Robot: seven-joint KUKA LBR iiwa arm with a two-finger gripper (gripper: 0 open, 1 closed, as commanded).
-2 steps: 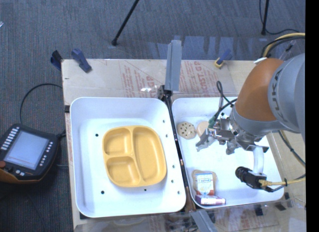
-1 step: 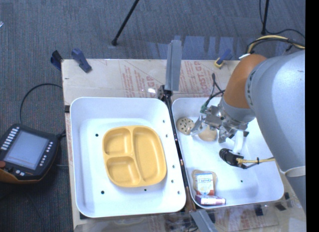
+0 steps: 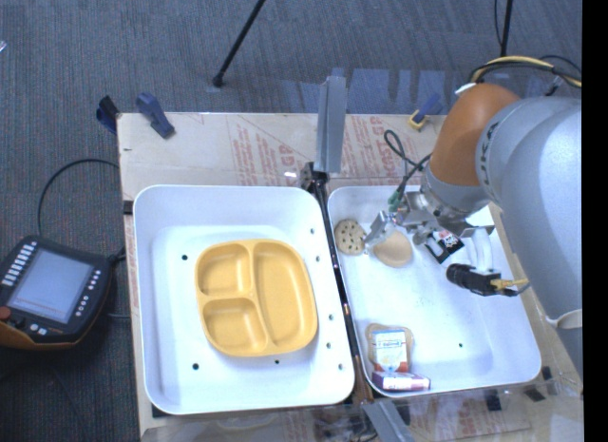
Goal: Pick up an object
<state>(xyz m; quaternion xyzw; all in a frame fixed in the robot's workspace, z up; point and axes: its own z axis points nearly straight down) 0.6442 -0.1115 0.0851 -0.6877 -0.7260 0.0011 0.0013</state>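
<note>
Gripper [image 3: 391, 231] metal hangs low in the right white bin [image 3: 494, 359], touching or just over a pale tan rounded lump [image 3: 393, 252]; whether it grips is unclear. Just left lies a round brown dotted cookie [image 3: 349, 236], and a small tan packet with a blue-and-white label [image 3: 389, 346] rests near the front. A yellow three-compartment plastic tray [image 3: 256, 297] sits in the left white bin [image 3: 161, 231].

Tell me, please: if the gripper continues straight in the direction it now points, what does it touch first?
Probably the tan rounded object just below the gripper, near the right bin's far-left corner. Depth is unclear, so it might reach the bin floor beside it.
</note>
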